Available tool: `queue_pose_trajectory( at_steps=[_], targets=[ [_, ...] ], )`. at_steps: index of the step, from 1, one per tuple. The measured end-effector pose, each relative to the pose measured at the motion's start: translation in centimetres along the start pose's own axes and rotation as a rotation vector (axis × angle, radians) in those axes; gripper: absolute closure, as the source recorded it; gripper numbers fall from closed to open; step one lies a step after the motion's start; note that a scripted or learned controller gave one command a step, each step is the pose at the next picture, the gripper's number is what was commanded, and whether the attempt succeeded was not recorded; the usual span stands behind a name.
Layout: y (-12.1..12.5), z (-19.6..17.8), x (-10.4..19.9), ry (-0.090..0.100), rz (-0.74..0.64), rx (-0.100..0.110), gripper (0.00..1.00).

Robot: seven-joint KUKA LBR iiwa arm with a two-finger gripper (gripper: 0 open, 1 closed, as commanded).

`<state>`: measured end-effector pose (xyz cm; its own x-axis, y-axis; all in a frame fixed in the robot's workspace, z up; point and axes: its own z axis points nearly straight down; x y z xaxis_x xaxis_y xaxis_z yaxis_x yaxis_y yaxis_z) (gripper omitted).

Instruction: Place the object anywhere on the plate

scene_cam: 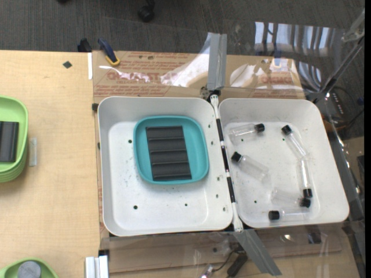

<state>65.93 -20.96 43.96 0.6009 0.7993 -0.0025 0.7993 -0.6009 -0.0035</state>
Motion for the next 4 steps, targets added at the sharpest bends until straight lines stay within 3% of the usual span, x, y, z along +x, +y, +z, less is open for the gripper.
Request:
queue_pose_trajectory(
  at_steps=[4],
  targets=[
    [-0.12, -0.02, -1.54, 0.001, 0.484, 0.0, 0.0]
  ],
)
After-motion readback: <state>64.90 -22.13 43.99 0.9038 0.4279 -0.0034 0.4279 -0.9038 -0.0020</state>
